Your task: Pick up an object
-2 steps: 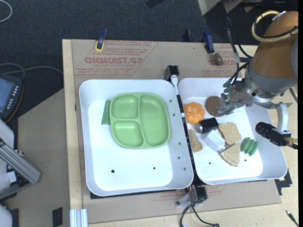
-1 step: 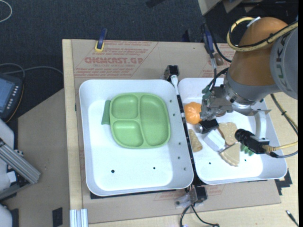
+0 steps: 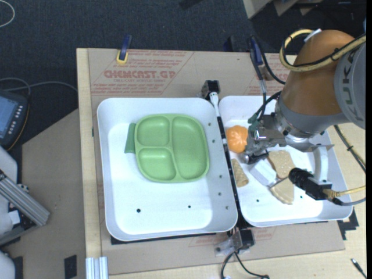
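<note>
Rightward, orange ball (image 3: pixel 236 138) beside bin wall (image 3: pixel 236 201); tan slice (image 3: pixel 239 172) lengthwise along it.

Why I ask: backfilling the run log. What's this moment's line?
gripper: in right bin, beside orange ball | left bin: green divided plate | grasp: not confirmed

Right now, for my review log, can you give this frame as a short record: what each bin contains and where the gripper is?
left bin: one green plate with three compartments, lying flat
right bin: orange ball by the left wall; tan pieces scattered nearer the middle
gripper: low in the right bin, right beside the orange ball, above the tan pieces
grasp: cannot tell
</note>
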Controlling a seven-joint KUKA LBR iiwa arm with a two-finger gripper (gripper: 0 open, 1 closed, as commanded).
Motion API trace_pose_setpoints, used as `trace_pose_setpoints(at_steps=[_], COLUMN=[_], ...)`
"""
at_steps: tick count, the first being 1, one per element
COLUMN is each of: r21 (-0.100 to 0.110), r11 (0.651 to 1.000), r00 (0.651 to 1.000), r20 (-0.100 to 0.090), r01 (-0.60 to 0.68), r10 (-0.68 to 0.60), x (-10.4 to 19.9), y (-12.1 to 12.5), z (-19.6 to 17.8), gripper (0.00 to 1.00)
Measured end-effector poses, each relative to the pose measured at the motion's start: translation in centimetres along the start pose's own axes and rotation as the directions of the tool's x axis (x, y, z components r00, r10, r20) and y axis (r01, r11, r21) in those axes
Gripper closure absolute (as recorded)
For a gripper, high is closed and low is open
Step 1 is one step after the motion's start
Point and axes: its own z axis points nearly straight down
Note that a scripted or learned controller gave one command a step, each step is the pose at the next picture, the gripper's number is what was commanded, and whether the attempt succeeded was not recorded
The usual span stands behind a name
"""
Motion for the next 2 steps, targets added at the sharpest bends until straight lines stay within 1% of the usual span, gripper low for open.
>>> trace_pose_setpoints(at_steps=[1,2], r21=[0.001,-0.006], r11=[1.0,1.0], r00=[1.0,1.0], r20=[0.001,0.001], r01=[-0.002,0.001], r10=[0.002,-0.001], x=[0.1,0.5], y=[0.3,0.4], z=[1.3,-0.5], gripper=[1.0,1.0])
